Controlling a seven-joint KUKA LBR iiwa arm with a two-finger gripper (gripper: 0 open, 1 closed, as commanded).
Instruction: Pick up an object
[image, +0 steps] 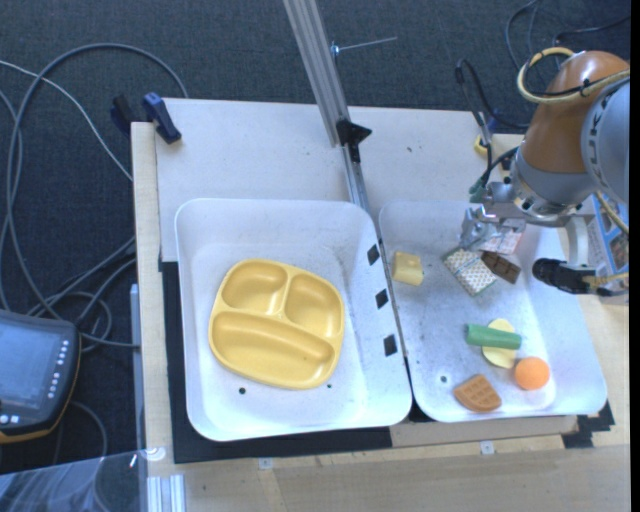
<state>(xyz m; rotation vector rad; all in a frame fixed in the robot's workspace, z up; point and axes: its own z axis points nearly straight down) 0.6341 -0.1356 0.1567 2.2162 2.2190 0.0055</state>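
My gripper (482, 232) hangs over the far part of the right bin (430, 330), coming in from the right on the grey arm with its orange band. Just under its tip lies a pale checkered square (468, 271), with a small brown block (501, 267) beside it on the right. A yellow cube (407, 268) sits to the left near the bin's wall. Nearer the front lie a green stick (492, 335) across a yellow disc (499, 353), an orange ball (531, 373) and a brown waffle piece (477, 393). I see nothing between the gripper and the objects being lifted.
The left bin (200, 250) holds a yellow divided plate (277, 322). A metal post (325, 70) slants up from the ridge between the bins. A blue clamp (161, 115) sits at the bench's far left corner.
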